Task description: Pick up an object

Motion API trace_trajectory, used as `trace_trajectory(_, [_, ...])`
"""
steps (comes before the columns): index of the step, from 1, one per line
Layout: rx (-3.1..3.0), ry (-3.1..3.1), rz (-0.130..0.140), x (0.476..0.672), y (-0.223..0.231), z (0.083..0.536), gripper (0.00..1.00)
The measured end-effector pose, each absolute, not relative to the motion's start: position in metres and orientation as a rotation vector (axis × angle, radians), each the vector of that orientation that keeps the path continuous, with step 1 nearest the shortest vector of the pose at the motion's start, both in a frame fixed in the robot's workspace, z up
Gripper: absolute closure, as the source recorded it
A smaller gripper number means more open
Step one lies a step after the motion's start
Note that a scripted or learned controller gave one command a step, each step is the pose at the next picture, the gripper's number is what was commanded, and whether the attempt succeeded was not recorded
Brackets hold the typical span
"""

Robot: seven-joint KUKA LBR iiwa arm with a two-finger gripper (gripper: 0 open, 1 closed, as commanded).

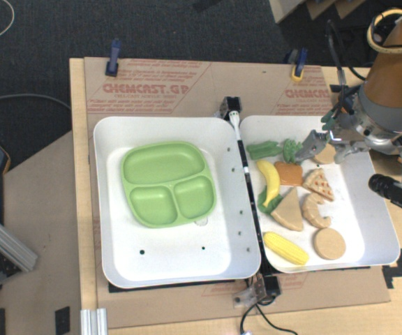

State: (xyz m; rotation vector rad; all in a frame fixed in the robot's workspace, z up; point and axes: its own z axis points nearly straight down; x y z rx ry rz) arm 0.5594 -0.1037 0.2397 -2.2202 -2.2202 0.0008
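My gripper hangs over the far part of the right bin, open, with nothing between its fingers. Its left finger is just right of a green toy vegetable. Below it lie an orange block, a pizza slice, a yellow banana, a tan bread wedge, a curved tan piece, a round cookie and a yellow corn cob.
The left bin holds a green divided plate. A black rail runs between the bins. The arm's orange band and grey wrist overhang the right bin's far right corner. Two blue clamps grip the board's far edge.
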Motion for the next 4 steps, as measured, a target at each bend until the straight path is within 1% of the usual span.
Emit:
trace_trajectory(1, [-2.217, -2.239, -0.023, 0.492, -0.026, 0.384, 0.0])
trace_trajectory(2, [-2.223, -2.226, -0.005, 0.493, -0.03, 0.385, 1.0])
trace_trajectory(3, [-2.213, -2.234, -0.01, 0.48, 0.048, 0.417, 1.0])
trace_trajectory(4, [-2.231, -2.213, 0.003, 0.479, -0.027, 0.408, 1.0])
